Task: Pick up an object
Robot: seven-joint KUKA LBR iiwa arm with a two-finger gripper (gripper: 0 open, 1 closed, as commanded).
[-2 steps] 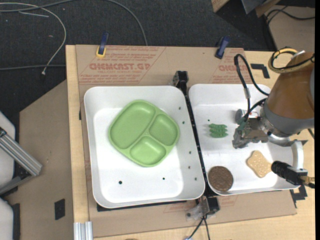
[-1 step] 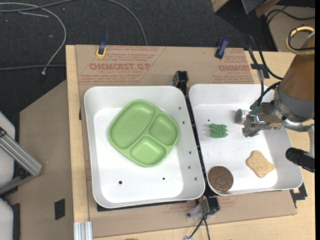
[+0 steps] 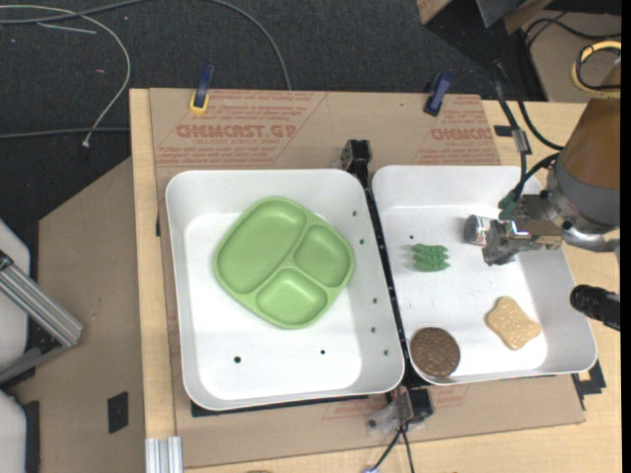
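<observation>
A small green toy (image 3: 430, 256) lies on the floor of the right bin (image 3: 473, 190), left of its centre. The gripper (image 3: 485, 239) hangs just beside it at three o'clock, apart from it; whether its fingers are spread or closed cannot be told. At five o'clock from the toy sits a tan cracker-shaped piece (image 3: 513, 322), and at six o'clock a brown round cookie (image 3: 435, 352). In the left bin (image 3: 197, 294), at nine o'clock, rests a green divided plate (image 3: 284, 261).

1 fixed camera looks down at a slant on my bench (image 3: 296, 116) and both bins (image 3: 187, 264).
</observation>
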